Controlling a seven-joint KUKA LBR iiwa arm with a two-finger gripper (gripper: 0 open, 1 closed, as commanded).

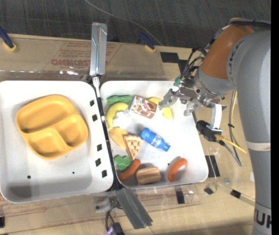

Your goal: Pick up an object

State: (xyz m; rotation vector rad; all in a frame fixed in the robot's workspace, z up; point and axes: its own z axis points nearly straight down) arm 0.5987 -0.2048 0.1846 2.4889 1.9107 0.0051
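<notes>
Grey gripper (179, 103) hovers above right bin (191, 131), fingers apart, holding nothing; toys untouched, pick not begun.

A single fixed camera looks down at a slant on both white bins (2, 146), left of the gripper's fingers (169, 100).

Yellow divided tray (51, 125), blue bottle (154, 139), red-and-white carton (143, 106), perhaps a green leafy piece (118, 100), white bins (12, 185).

Even, bright overhead light; soft shadows inside the white bins (2, 131), slight glare, perhaps mild blur throughout.
</notes>
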